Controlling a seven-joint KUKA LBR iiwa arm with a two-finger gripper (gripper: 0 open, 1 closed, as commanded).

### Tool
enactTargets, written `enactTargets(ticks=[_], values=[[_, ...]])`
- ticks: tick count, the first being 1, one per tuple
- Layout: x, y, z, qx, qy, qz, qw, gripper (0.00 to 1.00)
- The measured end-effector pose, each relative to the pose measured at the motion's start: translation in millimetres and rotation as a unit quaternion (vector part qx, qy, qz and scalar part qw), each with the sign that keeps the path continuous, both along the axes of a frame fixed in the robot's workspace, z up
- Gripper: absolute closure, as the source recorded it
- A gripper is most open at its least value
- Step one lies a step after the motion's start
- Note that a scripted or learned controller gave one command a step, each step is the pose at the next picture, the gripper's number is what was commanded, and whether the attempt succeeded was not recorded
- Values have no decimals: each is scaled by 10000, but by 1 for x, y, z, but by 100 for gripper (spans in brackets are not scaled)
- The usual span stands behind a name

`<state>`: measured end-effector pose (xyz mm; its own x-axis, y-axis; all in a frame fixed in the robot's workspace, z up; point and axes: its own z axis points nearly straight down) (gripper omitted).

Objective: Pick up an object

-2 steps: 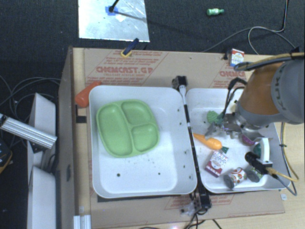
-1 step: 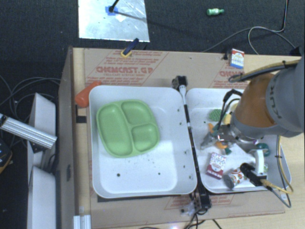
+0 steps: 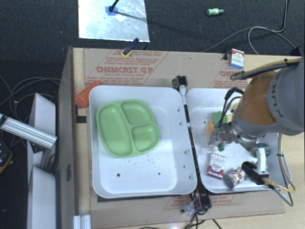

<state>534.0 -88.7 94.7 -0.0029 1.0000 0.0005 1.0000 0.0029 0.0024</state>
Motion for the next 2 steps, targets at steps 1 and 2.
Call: enactTargets(ticks=[1,2], values=[[10,45,172,-3,-15,7,10000,100],[7,93,160,2,3,11,10000,100]])
